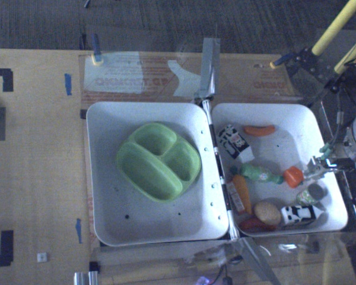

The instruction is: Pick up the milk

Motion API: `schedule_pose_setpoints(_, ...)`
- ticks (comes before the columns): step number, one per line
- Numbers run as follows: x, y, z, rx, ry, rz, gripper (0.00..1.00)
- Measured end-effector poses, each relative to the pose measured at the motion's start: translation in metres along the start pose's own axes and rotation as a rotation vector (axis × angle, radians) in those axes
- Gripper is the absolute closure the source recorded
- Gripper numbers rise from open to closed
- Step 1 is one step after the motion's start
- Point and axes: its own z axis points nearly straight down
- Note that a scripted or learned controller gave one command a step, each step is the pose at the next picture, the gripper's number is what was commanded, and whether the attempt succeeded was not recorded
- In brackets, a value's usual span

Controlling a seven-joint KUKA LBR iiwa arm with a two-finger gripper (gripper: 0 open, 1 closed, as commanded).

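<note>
A small black-and-white cow-patterned milk carton (234,142) lies tilted in the right bin (285,113), near its upper left corner and against the divider. A second cow-patterned carton (300,214) lies on its side at the bin's lower right. My gripper (318,166) reaches in over the right rim, at the bin's right side. It sits just right of an orange bottle cap (293,176) and above a grey can (316,191). It is well away from the upper-left carton and a little above the lower-right one. Nothing is visibly held.
The right bin also holds a sausage (260,130), a green bottle (261,173), a carrot (242,193), a potato (267,212) and a red item (253,224). A green divided plate (159,160) lies in the left bin (107,206). Yellow poles (338,21) stand at the upper right.
</note>
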Motion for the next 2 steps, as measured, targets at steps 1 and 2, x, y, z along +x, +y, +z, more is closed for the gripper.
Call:
schedule_pose_setpoints(1,-0.051,-0.002,-0.073,-0.003,-0.003,-0.073,1.0)
schedule_pose_setpoints(2,-0.015,0.0,-0.085,-0.003,-0.002,-0.142,1.0)
